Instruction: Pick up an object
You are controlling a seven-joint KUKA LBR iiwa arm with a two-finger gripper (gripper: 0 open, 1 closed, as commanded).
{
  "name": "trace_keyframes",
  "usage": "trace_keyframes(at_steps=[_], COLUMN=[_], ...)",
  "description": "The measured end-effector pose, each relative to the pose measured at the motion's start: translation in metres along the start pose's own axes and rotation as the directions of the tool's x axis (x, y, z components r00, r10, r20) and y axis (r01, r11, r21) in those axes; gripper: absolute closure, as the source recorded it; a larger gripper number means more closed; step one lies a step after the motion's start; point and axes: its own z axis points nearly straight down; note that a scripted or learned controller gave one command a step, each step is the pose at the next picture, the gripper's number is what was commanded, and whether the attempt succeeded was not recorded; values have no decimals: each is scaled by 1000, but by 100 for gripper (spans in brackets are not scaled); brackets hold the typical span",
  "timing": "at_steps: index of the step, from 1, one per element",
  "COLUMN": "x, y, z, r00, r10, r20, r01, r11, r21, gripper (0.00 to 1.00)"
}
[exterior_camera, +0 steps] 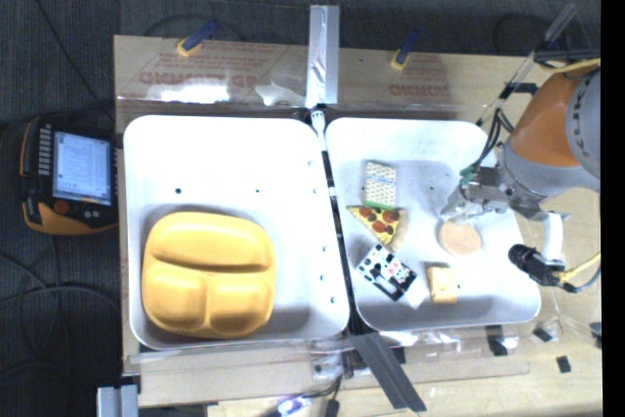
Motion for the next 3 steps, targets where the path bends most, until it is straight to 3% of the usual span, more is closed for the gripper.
trace_keyframes(at_steps=[1, 2, 3], x=[1, 33, 35], y=[0, -19, -18], z=[1, 17, 10], r00=[1000, 997, 997], r10=[-1, 73, 71], r20=[-1, 10, 7], r01=[1, -73, -71], r11=[1000, 997, 998], r21=[2, -4, 0], gripper=[0, 0, 100])
